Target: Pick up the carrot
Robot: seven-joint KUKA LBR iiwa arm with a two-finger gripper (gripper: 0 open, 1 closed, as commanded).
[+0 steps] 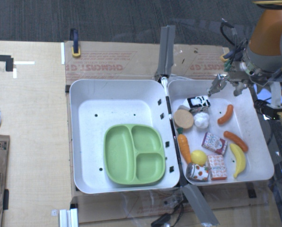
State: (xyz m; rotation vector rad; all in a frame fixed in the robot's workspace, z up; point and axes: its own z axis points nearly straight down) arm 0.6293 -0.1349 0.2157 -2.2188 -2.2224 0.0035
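Observation:
The carrot [183, 147] is orange and slim. It lies lengthwise along the left wall of the right bin [259, 141], between a tan disc and a lemon. My gripper [226, 88] hangs over the bin's far right corner, well up and to the right of the carrot. Its fingers [215, 85] are spread open with nothing between them.
Around the carrot lie a tan disc [183, 119], a white ball [201, 120], a lemon [198, 157], two small cartons [214, 143], a tin [197, 172], two sausages [225, 114], a banana [238, 161] and a black-and-white item [198, 101]. The left bin [84, 126] holds a green divided plate [133, 153].

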